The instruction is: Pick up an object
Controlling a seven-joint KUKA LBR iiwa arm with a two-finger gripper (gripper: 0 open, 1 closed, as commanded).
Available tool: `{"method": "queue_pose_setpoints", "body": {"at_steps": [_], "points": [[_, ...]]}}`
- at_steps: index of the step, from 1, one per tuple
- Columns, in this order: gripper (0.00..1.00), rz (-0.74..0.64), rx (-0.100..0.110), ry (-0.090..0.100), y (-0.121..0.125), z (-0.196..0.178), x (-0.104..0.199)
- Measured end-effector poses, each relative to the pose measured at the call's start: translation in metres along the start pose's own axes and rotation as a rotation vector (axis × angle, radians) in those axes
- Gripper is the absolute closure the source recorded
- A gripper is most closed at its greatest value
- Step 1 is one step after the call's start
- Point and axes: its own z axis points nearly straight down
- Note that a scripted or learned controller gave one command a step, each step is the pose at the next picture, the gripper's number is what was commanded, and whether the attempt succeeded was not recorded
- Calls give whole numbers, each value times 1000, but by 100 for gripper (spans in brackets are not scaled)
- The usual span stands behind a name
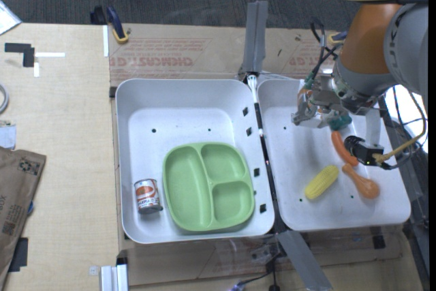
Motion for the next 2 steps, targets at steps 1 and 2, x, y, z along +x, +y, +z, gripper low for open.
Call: {"method": "queue_pose_setpoints", "body": {"at_steps": [1,2], "points": [[100,-431,-6,-2,67,3,53],[100,-211,-2,0,12,4,31]]}}
